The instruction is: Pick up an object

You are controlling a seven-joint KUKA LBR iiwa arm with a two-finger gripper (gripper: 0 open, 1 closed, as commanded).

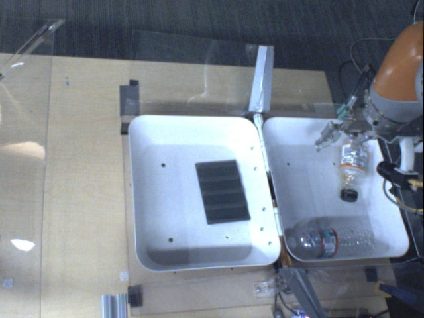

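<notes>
Claw (341,132) at the far edge of the right white bin (291,177); finger state cannot be told. Small clear plastic bottle with black cap (351,167) hangs just beneath it, grip unconfirmed. Judged step: lift. Next: raise straight, check hold.

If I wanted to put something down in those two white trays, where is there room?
Left bin: bare floor all round the black ridged block at its middle. Right bin: bare along its left side; crowded right, where the gripper hangs over a small bottle, and a clear bottle lines the near edge.
</notes>
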